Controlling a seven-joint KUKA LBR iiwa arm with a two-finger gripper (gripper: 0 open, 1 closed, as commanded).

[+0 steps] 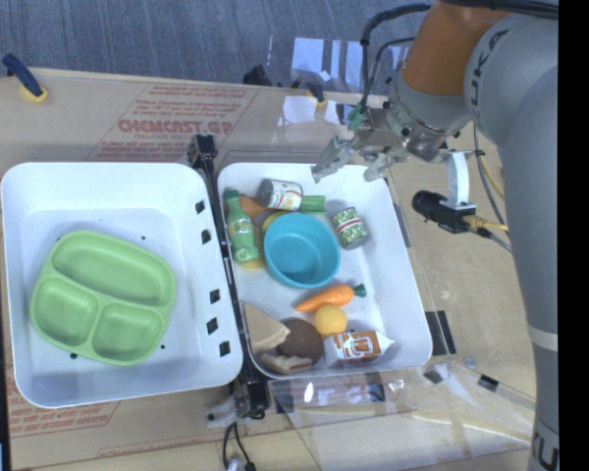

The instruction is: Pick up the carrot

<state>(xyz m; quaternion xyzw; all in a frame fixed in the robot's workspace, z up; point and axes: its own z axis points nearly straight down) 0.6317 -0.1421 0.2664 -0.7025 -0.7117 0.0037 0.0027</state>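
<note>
Presently the gripper [351, 163], fingers spread and holding nothing, hovers at the right bin [404, 263]'s 12 o'clock rim, while the carrot [326, 298] lies at 5 o'clock of the blue bowl [300, 249], touching the lemon [330, 320]; advisable to descend across its mid-length.

Glossy plastic carrot [326, 298], smooth white bins [20, 263]
</note>
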